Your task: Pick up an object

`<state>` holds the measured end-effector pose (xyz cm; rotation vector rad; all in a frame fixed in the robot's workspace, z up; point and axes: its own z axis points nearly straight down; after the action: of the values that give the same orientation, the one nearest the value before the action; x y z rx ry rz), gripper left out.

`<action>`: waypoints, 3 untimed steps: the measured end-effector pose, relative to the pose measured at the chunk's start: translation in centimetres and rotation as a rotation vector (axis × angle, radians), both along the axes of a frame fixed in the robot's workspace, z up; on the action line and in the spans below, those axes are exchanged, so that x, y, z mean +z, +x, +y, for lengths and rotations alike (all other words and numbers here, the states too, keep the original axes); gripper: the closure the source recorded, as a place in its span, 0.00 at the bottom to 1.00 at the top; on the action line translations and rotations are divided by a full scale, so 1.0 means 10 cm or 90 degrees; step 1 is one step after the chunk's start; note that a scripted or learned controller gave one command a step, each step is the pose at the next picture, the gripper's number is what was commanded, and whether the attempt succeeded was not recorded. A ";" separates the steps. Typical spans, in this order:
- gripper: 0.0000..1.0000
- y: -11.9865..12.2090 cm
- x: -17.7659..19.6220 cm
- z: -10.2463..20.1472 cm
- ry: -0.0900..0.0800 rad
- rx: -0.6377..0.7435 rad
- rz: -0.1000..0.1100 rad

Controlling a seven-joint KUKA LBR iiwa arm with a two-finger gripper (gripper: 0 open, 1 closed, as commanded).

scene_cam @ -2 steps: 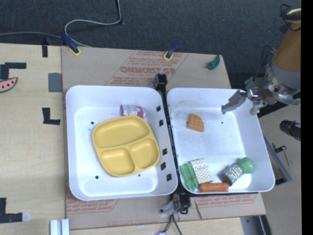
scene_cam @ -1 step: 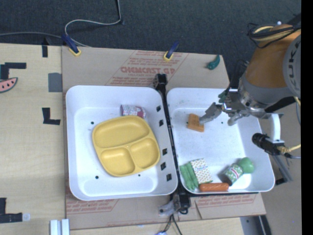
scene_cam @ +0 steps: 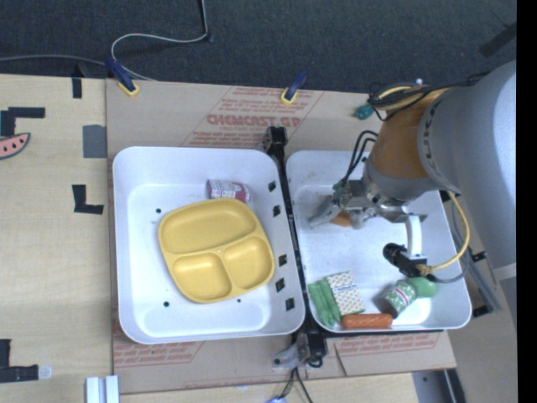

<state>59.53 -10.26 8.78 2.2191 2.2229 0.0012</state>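
Down at the near edge of the right bin (scene_cam: 457, 313) there's a little pile: carrot (scene_cam: 367, 320), green packet (scene_cam: 324, 301), checkered pack (scene_cam: 344, 290) and a green-capped bottle (scene_cam: 405, 295), all crowded into the bin's front corner. Arm (scene_cam: 436, 145) hangs over the bin's back half, end effector (scene_cam: 334, 212) low near its left wall, right by something orange (scene_cam: 341, 219), probably the target. Can't tell if it's spread or pinching. Left of that bin, a yellow tray (scene_cam: 216, 248) fills the other bin (scene_cam: 134, 250), a small can (scene_cam: 228, 191) behind it.
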 end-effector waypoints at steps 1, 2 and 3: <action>1.00 0.00 0.09 0.00 0.000 0.000 0.001; 0.00 0.00 0.09 0.00 -0.001 0.000 0.001; 1.00 -0.01 0.18 0.00 0.000 0.001 0.002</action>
<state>59.47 -10.26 10.59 2.2192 2.2254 -0.0023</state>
